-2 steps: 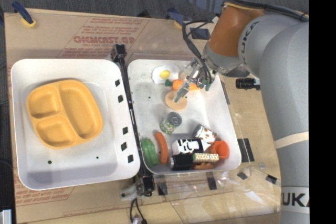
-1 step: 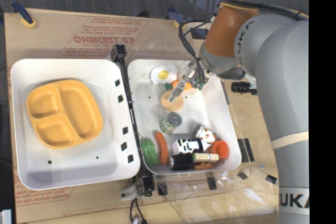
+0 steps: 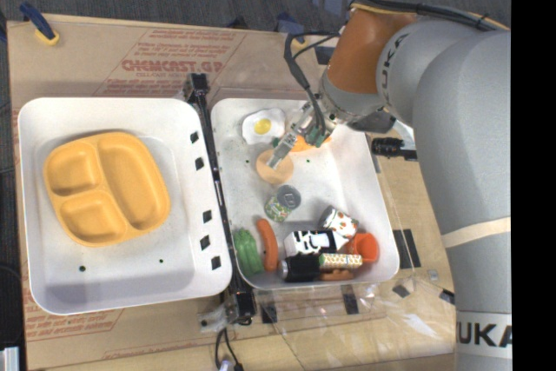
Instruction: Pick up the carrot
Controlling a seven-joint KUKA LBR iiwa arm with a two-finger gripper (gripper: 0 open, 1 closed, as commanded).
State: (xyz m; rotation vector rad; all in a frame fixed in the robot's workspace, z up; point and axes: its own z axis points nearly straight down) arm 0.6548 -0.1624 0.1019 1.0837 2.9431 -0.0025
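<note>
My gripper (image 3: 285, 150) hangs low over the back part of the right bin (image 3: 369, 187), just above a tan round piece (image 3: 273, 168). A small orange patch (image 3: 301, 146) shows right beside the gripper, mostly hidden by it; it may be the carrot. A longer orange-red piece (image 3: 268, 245) lies at the bin's front left next to a green one (image 3: 246, 250), well away from the gripper. I cannot make out anything held in the gripper.
A fried egg toy (image 3: 261, 127) lies at the back of the right bin and a small round can (image 3: 282, 203) in the middle. Several packed items (image 3: 334, 252) crowd the front right corner. The left bin (image 3: 52, 274) holds a yellow divided plate (image 3: 152, 217).
</note>
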